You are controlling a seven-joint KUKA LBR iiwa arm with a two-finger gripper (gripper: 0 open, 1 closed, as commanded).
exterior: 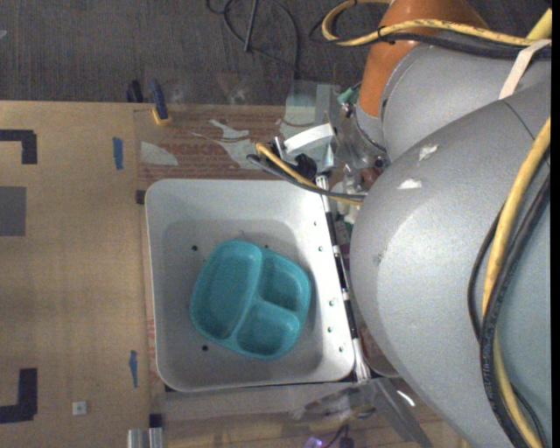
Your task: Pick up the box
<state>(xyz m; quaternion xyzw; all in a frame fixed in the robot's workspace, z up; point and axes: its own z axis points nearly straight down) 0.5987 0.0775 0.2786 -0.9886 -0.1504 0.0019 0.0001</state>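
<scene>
A teal divided tray [251,299] is seen inside a white bin [166,219], whose floor is dotted with small dark holes. The worktop [70,262] is shown in pale tan wood grain, marked with black corner brackets [19,146], a grey square and short strips of blue tape [117,154]. The arm [455,227] is rendered in light grey with an orange band [420,22] and is trailed by yellow cables [512,219].

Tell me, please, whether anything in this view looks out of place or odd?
Mildly: the teal three-compartment plastic tray sits askew in the shallow white bin, and torn tape scraps litter the wooden bench above it.
</scene>
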